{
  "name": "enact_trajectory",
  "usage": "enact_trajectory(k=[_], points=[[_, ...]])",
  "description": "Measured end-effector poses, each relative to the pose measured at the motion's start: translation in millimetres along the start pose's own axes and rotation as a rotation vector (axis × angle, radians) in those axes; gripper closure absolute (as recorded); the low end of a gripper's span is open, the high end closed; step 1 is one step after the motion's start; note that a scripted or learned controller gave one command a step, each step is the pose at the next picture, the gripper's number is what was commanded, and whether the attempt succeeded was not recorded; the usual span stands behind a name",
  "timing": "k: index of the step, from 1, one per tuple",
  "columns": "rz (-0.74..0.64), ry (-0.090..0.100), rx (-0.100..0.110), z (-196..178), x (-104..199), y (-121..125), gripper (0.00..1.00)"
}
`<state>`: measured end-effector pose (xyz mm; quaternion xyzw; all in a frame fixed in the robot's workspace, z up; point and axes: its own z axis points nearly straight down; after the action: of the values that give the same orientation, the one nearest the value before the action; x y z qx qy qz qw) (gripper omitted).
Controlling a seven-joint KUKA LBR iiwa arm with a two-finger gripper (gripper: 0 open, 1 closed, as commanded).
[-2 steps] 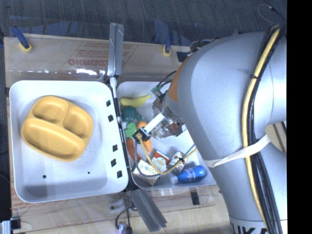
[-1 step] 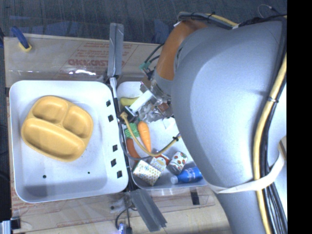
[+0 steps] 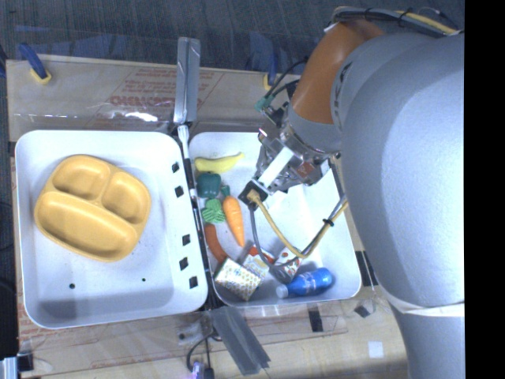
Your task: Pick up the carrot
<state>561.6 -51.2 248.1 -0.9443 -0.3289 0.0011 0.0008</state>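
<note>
orange carrot (image 3: 233,220) w/ green top, yellow tray (image 3: 92,206), blue bottle (image 3: 309,282), white bins (image 3: 47,306)

I see the bench (image 3: 95,85) bearing two white bins: the left bin (image 3: 158,290) at nine o'clock, the right bin (image 3: 347,279) touching it at three.

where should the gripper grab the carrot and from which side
Probably across the thick upper half of the carrot, coming straight down. It lies flat, leafy end up, tapering toward the patterned box. A second orange piece crowds its left, so close the fingers across the width.
</note>
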Motion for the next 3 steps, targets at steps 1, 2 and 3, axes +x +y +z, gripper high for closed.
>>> enact_trajectory(k=[1,2,3], points=[[-0.001,-0.001,0.001,0.3,0.1,-0.3,0.0],[0.071,-0.003,0.002,58.5,36.1,-63.8,0.0],[0.054,-0.004,0.003,58.6,40.5,-88.4,0.0]])
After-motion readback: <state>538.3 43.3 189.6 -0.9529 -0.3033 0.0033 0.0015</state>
